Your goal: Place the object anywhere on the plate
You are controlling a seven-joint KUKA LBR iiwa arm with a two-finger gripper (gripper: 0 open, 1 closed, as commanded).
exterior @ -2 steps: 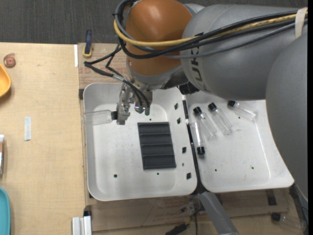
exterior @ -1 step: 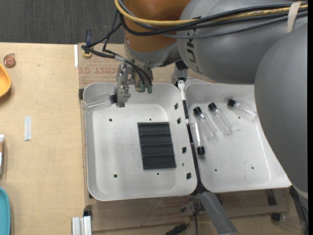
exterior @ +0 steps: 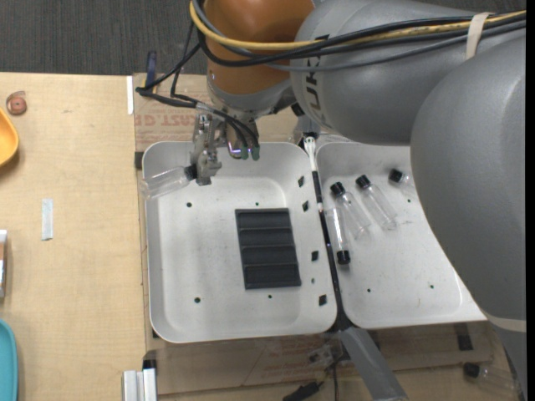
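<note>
A black ribbed plate lies flat in the middle of the left bin. My gripper hangs over that bin's far left corner, well up and left of the plate. A clear tube lies at the bin's rim just left of the gripper, its dark end right at the gripper's tip. Whether the gripper grips it is not visible. Three more clear vials with black caps lie in the right bin.
The large grey arm with its orange band covers the top and right of the view and part of the right bin. A wooden bench top with small items lies left of the bins.
</note>
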